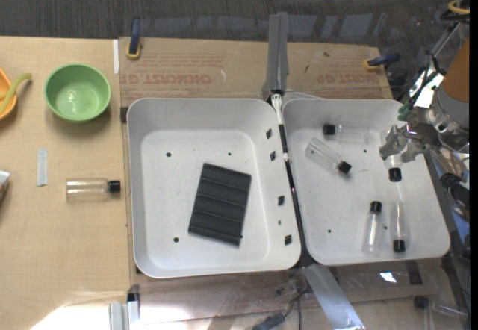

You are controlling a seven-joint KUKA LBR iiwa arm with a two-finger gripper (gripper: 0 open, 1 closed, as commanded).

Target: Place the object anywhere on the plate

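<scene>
The black ridged plate (220, 204) lies flat in the left bin (149, 172), a little right of its middle. My gripper (396, 148) hangs over the right part of the right bin (351, 250). A clear vial (395, 169) with a black cap pointing down sticks out from between the fingers, its upper part hidden by them. The gripper looks shut on it. The plate is about a bin's width to the left of the gripper.
Three more clear, black-capped vials lie in the right bin: one (329, 154) at mid-left and two (373, 225) (398, 230) near the front right. A loose black cap (328, 129) sits near the back. A green bowl (78, 92) and a vial (92, 187) rest on the bench at left.
</scene>
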